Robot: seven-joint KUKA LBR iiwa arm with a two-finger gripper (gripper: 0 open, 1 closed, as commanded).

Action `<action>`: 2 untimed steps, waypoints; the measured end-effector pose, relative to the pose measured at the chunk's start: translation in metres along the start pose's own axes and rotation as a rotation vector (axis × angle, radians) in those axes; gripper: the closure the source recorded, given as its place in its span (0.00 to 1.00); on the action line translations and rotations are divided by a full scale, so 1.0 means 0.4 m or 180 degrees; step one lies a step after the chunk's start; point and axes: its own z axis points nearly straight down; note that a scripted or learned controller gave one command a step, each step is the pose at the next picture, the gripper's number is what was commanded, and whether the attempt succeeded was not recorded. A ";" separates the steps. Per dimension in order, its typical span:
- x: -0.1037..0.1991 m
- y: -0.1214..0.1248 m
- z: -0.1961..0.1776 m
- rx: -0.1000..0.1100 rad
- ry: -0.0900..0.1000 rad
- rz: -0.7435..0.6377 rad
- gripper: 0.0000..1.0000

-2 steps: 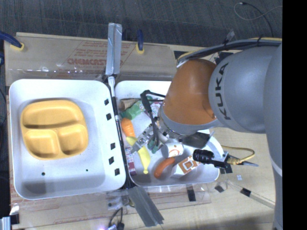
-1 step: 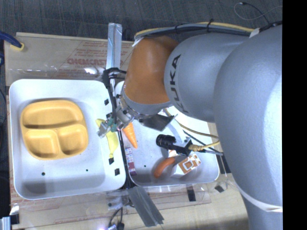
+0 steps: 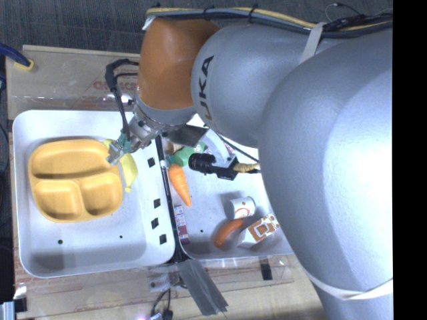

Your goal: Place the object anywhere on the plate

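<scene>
1. The grey arm [image 3: 300,112] comes in from 3 o'clock and covers much of the right bin; its orange band [image 3: 170,62] sits near 12 o'clock of the view.
2. The gripper [image 3: 120,149] points down at the right rim of the plate, at about 3 o'clock of the plate.
3. Whether its fingers stand wide or narrow cannot be told; the wrist hides most of them.
4. The yellow plate [image 3: 75,177] lies in the left bin [image 3: 87,252], toward the bin's 10 o'clock. It has three compartments: one long one at 12 o'clock and two smaller ones below.
5. A pale yellow object [image 3: 129,170], perhaps a banana, lies just beside the plate's right edge at 3 o'clock, directly under the gripper tip. Whether it is gripped or only touched cannot be told.
6. In the right bin [image 3: 220,251], a carrot [image 3: 179,184] with a green top lies near the wall between the bins, at about 9 o'clock of that bin.
7. At 6 o'clock of the right bin lie a sausage [image 3: 229,232], a small white can [image 3: 243,208] and a small printed box [image 3: 265,227], close together.
</scene>
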 end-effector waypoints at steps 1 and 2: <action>0.100 0.072 0.090 0.0011 0.0006 0.0348 1.00; 0.098 0.087 0.303 -0.0083 -0.0018 0.1128 1.00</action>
